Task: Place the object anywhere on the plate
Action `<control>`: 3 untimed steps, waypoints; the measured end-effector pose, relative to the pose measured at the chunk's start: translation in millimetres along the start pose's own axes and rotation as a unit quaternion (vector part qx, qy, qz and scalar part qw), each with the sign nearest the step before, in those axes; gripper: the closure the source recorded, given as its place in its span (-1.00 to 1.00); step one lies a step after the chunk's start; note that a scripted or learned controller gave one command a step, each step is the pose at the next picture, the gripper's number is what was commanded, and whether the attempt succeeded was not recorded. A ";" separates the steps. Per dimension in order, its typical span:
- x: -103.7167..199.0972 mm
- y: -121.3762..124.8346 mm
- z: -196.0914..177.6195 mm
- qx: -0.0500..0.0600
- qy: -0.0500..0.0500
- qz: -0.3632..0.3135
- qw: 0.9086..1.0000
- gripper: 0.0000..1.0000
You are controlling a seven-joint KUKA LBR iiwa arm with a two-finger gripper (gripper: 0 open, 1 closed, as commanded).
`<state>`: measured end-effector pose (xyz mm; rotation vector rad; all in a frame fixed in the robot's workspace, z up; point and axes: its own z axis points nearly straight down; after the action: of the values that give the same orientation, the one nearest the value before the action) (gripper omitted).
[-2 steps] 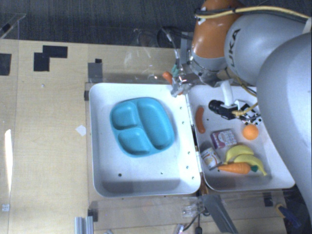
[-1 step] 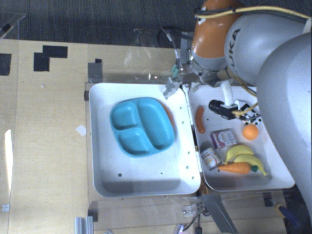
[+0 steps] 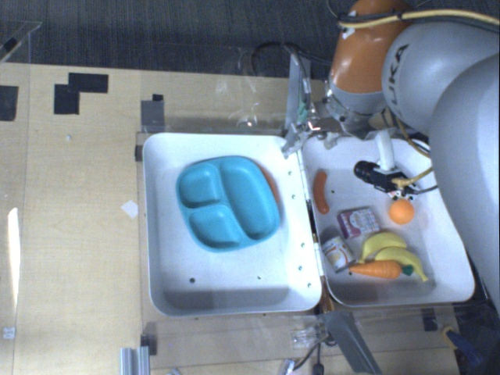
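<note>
Blue three-part plate [image 3: 226, 201] in the middle of the left bin [image 3: 156, 233], flat, nothing on it; big compartment on the right side, two small ones on the left. Long axis slanted, upper left to lower right. Thin reddish-brown sliver along its right rim, cannot tell what.

Pincer [image 3: 299, 135] at the far end of the wall between the two bins, above the top-left corner of the right bin [image 3: 457, 276]. Apart or together: cannot tell. Nothing seen held. Grey arm [image 3: 437, 69] over the right bin's far right side.

Loose things all in the right bin, which one to place: cannot tell. Red sausage [image 3: 320, 191] nearest the pincer, just beside the dividing wall, long axis far-to-near. Orange ball [image 3: 401, 212] toward the right. Maroon packet [image 3: 358, 223] mid-bin, small can [image 3: 336, 253] just below it. Banana [image 3: 391, 248] and carrot [image 3: 376, 269] touching at the near wall, carrot lying left-right, green end right. Dividing wall between all of these and the plate. Pale wood table [image 3: 70, 209] under both bins.
</note>
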<state>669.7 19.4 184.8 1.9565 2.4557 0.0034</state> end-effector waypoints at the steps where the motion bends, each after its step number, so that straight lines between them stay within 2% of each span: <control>1: 0.8 2.0 -11.3 -0.003 0.001 -0.001 1.000 1.00; 2: 2.5 -33.1 -0.2 -0.001 0.000 -0.148 0.989 1.00; 3: -19.9 -65.4 -78.1 -0.002 -0.001 -0.204 0.979 1.00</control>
<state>610.1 -14.6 262.7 1.4127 2.7982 0.0062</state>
